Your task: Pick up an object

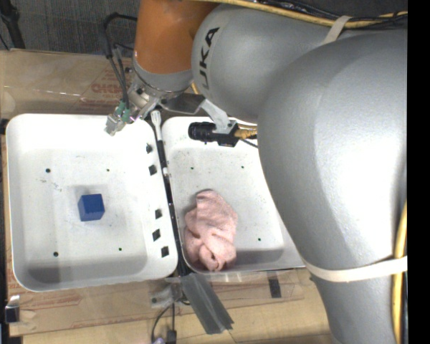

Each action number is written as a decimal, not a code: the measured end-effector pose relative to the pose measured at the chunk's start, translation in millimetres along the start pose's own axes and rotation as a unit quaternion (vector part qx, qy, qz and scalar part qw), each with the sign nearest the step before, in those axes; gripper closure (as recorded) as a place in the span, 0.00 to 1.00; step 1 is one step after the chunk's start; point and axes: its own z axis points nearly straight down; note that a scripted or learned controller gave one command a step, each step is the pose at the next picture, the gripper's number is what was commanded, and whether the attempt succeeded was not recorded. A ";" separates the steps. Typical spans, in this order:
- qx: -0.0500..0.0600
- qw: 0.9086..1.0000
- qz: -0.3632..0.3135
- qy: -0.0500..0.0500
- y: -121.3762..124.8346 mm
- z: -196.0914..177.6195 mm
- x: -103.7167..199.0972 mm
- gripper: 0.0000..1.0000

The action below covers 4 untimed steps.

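Blue cube sits flat on the floor of the left bin, a little left of its middle, well apart from every wall. From above, the gripper hangs over the far right corner of the same bin; whether it is wide or narrow I cannot tell. The cube lies nearer to the camera and leftward from it. A pink cloth is crumpled in the right bin
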 end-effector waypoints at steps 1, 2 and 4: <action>-0.001 0.991 -0.132 -0.001 13.3 -6.1 21.2 1.00; 0.001 0.972 -0.236 0.001 19.2 -4.1 58.6 1.00; -0.002 0.965 -0.263 -0.002 67.0 -4.6 84.3 1.00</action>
